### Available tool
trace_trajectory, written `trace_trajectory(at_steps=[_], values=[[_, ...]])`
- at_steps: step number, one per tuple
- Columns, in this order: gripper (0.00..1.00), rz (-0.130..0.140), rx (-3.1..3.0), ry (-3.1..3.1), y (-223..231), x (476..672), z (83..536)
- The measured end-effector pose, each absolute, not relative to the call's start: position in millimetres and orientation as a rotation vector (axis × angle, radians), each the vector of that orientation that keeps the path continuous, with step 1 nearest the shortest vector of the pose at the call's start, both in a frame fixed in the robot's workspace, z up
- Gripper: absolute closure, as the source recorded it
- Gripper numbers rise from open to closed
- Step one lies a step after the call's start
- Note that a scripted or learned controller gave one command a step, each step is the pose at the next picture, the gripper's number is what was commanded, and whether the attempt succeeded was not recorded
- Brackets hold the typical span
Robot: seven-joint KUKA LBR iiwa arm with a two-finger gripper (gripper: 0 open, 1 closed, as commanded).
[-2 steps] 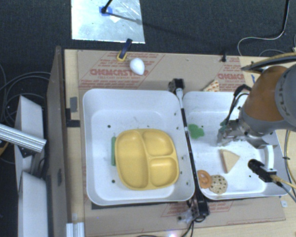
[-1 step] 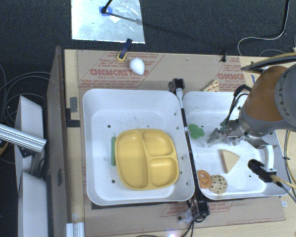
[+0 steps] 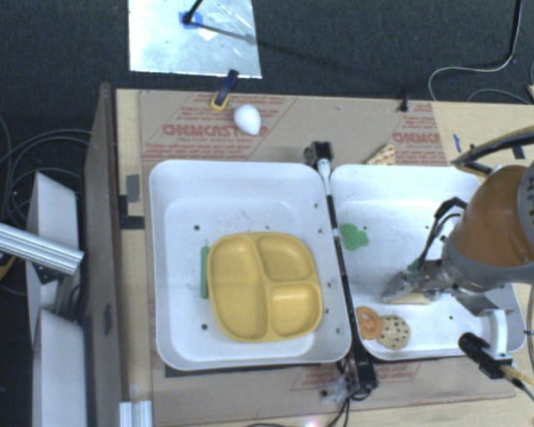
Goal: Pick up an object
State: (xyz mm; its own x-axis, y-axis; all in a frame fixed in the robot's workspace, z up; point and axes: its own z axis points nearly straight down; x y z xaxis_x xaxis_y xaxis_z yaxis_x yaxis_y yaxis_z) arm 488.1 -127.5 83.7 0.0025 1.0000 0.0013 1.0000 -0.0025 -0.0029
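The right bin (image 3: pixel 400 189) holds a small green piece (image 3: pixel 351 236) near its left wall. An orange ring (image 3: pixel 368 321) and a speckled round cookie (image 3: pixel 394 332) lie at its front edge. My gripper (image 3: pixel 411 285) hangs low over the bin's floor, just behind the cookie. A flat beige piece (image 3: pixel 416 299) lies right under its tip. I cannot make out whether that piece is touched or gripped. The grey arm with its orange band (image 3: pixel 498 225) covers the right part of the bin.
The left bin (image 3: pixel 182 194) carries a yellow divided plate (image 3: pixel 265 286) with a green strip (image 3: pixel 204 271) beside it. Behind the bins, a white egg (image 3: pixel 247 118) rests on cardboard. A black divider (image 3: pixel 334 238) separates the bins.
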Motion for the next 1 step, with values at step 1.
trace_trajectory(at_steps=[1], values=[[0.00,-0.009,-2.230,-2.238,-199.1,593.6,138.9]])
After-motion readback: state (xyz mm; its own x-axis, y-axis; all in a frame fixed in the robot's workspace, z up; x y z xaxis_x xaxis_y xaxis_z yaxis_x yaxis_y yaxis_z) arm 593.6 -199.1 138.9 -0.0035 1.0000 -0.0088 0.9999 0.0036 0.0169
